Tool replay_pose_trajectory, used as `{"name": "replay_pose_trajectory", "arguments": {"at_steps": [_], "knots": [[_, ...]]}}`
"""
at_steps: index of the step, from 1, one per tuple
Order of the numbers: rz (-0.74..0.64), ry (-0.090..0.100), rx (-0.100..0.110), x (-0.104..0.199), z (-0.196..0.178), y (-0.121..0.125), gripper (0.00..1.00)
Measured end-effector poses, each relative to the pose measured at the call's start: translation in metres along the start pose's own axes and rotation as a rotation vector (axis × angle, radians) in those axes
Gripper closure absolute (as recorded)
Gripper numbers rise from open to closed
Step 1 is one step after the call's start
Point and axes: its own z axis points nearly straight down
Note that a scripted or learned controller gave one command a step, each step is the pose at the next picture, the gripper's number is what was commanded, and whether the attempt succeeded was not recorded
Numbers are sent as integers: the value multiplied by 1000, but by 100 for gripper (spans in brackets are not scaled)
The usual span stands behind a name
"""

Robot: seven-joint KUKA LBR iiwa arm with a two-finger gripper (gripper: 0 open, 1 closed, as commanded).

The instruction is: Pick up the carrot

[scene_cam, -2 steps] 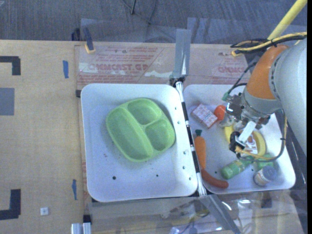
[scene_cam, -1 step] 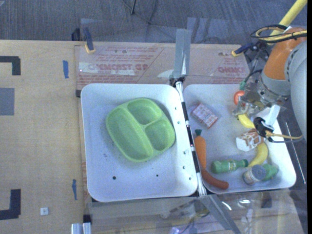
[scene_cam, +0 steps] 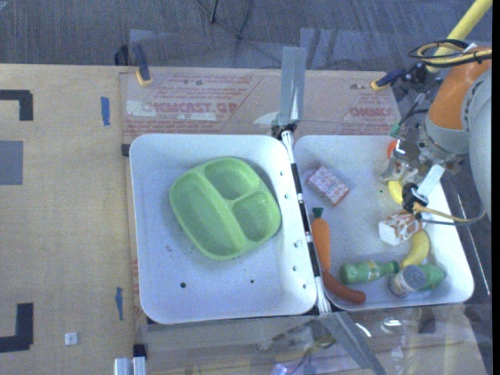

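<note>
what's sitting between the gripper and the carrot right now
Nothing directly. The carrot lies along the right bin's left wall; the gripper hovers by the right side. The pink box sits just above that line, the green bottle below it.

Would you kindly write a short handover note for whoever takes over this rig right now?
Gripper: over the right bin's far right side, above the banana; finger state unclear.
Carrot: lying along the right bin's left wall, green top toward the far side, next to a hot dog at its near end.
Done: nothing; carrot not grasped.
Left: move the gripper left to the carrot, grasp, lift.
</note>
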Motion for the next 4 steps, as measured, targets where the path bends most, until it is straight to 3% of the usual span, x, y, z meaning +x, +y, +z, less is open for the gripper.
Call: {"name": "replay_pose_trajectory", "arguments": {"at_steps": [1, 2, 3, 4], "knots": [[318, 4, -11, 42, -1, -53, 100], [476, 7, 13, 3, -1, -14, 100], [750, 4, 58, 15, 0, 0, 100], [865, 11, 50, 18, 0, -1, 100]]}}
